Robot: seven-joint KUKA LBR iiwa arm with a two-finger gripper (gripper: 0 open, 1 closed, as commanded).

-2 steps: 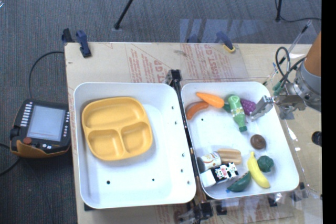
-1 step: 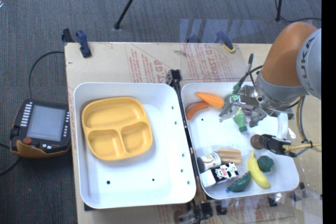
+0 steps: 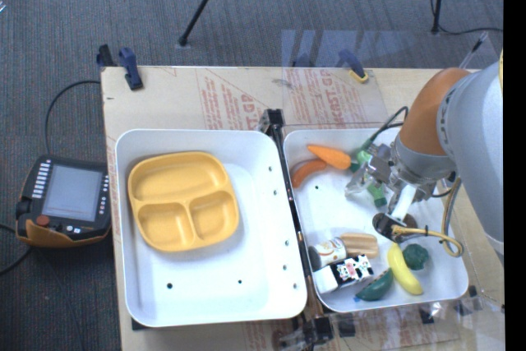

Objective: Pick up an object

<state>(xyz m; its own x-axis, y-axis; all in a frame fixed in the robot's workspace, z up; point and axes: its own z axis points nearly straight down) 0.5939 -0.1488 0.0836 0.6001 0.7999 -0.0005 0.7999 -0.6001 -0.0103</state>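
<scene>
Closest to my camera is the front of the right bin [image 3: 460,279], and that's where most of the clutter sits. There's a dark green piece [image 3: 376,286] at the front edge, a little black-and-white cow-print carton [image 3: 352,269] just behind it, and a small bottle with a dark cap [image 3: 326,251] touching a tan bread-looking piece [image 3: 359,243]. A banana [image 3: 403,268] lies at a slant beside them, with another dark green lump [image 3: 416,256] right next to it.

The left bin [image 3: 156,292] just has a yellow divided tray [image 3: 183,200] sitting in its middle-left part.

Further back in the right bin I've got a carrot [image 3: 329,156] lying across a brownish-orange sausage-shaped thing [image 3: 307,172], both near the divider between the bins. A small green bit [image 3: 362,154] sits by the carrot's right end.

The gripper [image 3: 380,195] is down in the right bin between the carrot and the front pile, with the grey arm and its orange band [image 3: 427,119] coming in from the right. Honestly I can't tell how far open it is, the metal parts and cables blur together. There's something green [image 3: 377,196] right at it, but I can't say whether it's gripped.

Beyond the bins is the cardboard-covered bench top [image 3: 246,94] with blue clamps [image 3: 129,66], and a teach pendant [image 3: 66,201] on the carpet to the left.
</scene>
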